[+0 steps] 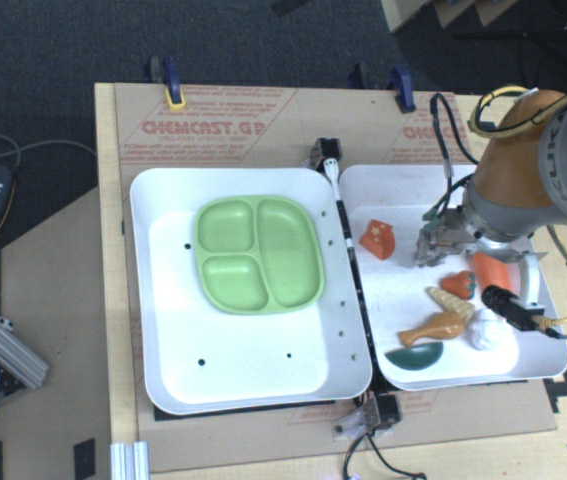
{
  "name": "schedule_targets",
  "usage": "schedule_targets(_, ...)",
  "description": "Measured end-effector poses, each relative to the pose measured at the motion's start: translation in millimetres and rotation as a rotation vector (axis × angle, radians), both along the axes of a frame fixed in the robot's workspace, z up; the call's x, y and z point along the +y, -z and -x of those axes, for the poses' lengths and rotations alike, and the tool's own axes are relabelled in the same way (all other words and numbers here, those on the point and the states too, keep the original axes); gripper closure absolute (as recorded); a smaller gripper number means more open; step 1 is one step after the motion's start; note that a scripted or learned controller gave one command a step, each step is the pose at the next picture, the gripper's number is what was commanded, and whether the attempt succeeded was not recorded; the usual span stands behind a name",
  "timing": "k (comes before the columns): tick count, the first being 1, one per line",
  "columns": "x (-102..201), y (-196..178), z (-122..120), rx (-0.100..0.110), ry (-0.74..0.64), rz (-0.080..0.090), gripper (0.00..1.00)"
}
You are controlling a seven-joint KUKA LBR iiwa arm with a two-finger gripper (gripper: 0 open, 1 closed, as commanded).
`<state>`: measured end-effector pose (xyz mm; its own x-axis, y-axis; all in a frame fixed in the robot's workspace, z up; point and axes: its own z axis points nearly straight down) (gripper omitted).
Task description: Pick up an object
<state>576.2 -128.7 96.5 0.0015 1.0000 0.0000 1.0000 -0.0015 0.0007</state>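
The bench (213, 118) carries two white bins side by side. In the left bin (243, 358) a green plate (259, 253) with three compartments lies flat, nearer the far edge than the near one. The right bin (403, 198) holds the loose things. An orange block (377, 239) sits near the bin's left edge, about midway along it and apart from the rest. A small red piece (457, 286) lies toward the middle. Just beyond it, toward the right edge, is a salmon piece (490, 268), partly hidden by the robot. A tan piece (441, 324) lies slanted below the red one, close to it. Its lower end reaches a dark teal piece (415, 357) at the near edge. A white piece (483, 335) rests just beside the tan one's upper end, toward the near right corner. The arm (523, 158) reaches in over the right bin's far right corner. The gripper (431, 253) hangs over the middle of that bin, between the block and the salmon piece, just beyond the red piece. Whether the gripper is open or closed cannot be told, and nothing can be seen held in it. Two blue clamps (172, 76) sit on the bench's far edge.
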Motion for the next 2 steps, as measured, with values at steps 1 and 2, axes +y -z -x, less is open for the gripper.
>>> schedule_targets(1,4.8,-45.4,-6.5,-0.004,-0.003,0.002,1.00)
schedule_targets(2,2.3,-89.9,-12.8,-0.005,-0.002,0.002,1.00)
